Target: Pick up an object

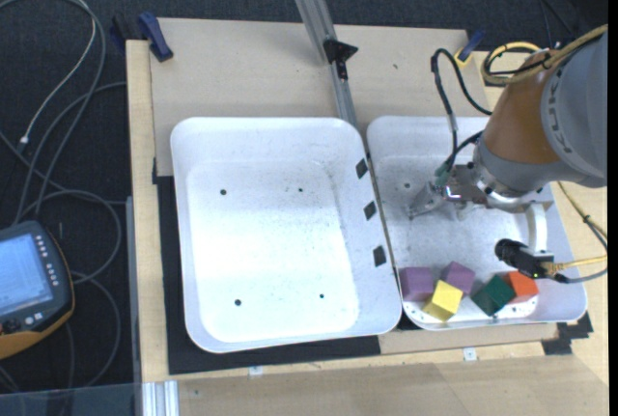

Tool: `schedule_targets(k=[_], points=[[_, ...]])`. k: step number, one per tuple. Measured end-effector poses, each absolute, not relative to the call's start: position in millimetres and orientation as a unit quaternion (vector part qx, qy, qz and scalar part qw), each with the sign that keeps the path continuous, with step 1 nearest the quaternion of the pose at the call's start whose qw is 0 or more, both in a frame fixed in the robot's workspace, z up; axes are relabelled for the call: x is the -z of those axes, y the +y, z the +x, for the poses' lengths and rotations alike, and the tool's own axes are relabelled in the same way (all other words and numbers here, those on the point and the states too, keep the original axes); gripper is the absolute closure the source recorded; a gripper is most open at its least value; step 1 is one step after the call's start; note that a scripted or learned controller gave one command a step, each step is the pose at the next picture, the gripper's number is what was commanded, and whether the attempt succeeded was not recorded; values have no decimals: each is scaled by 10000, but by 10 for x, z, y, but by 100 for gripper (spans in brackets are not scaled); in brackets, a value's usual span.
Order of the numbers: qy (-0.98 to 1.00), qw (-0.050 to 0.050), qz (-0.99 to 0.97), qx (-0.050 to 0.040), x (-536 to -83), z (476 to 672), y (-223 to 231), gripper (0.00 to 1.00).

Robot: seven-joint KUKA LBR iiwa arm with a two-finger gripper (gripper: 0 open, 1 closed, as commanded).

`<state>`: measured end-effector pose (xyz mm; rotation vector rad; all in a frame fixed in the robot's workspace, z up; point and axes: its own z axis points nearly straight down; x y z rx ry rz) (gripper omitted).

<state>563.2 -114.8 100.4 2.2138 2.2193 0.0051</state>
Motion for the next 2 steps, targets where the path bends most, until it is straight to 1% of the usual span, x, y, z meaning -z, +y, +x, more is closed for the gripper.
schedule_targets(k=[1, 2], points=[[7107, 15, 7035, -44, -2037, 5784, 84, 0], [7046, 35, 7096, 0, -2374, 5588, -1115, 0]])
